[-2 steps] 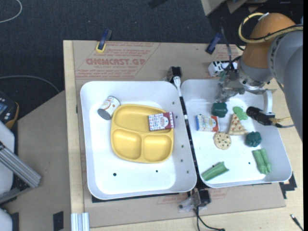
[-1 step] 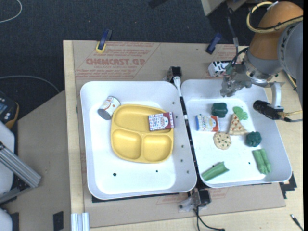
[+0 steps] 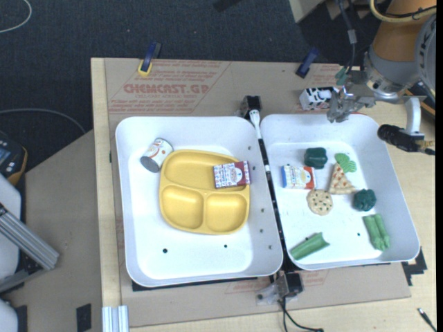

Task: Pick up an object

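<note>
Gripper (image 3: 338, 111) hangs above far rim of right bin (image 3: 401, 206); finger state cannot be told, nothing visibly held. Candidates lie in right bin: dark green block (image 3: 315, 157) nearest rim, milk carton (image 3: 297, 177), pizza slice (image 3: 338, 181), cookie (image 3: 320, 202) nearer middle. Advice: pick isolated dark green block, centre over it, descend straight, avoid bin wall.

- Brown board (image 3: 166, 85) with red "CHEMCAST" print, lying under both bins.
- Left white bin (image 3: 138, 241) and right white bin (image 3: 394, 185), side by side.
- Blue-and-yellow clamp (image 3: 148, 59) and blue clamp (image 3: 306, 62) on the board's far edge.
- Black clip (image 3: 251, 105) at the bins' far junction.
- Dark carpet (image 3: 83, 19) with a thin white cable loop (image 3: 32, 11).
- Aluminium extrusion (image 3: 28, 241) at lower left.
</note>
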{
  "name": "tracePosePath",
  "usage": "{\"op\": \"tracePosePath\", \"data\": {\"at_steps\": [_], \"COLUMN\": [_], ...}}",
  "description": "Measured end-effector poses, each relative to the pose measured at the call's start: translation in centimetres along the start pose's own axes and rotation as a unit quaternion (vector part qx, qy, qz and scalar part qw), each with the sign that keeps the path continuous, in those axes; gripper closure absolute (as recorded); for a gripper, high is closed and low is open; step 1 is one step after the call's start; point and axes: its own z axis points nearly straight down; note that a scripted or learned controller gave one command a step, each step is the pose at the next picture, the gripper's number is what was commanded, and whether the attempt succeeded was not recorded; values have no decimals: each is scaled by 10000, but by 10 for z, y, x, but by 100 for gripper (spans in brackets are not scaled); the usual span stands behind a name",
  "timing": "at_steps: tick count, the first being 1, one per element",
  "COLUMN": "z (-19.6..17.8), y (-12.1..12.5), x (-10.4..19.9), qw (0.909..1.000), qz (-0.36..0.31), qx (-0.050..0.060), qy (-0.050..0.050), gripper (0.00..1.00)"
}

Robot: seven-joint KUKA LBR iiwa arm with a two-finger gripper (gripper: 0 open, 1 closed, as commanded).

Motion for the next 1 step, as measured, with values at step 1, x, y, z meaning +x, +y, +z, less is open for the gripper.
{"op": "tracePosePath", "data": {"at_steps": [1], "z": [-32], "y": [2], "x": [0], "qw": [10000], "qz": [-1], "qx": [5], "qy": [3], "gripper": [100]}}
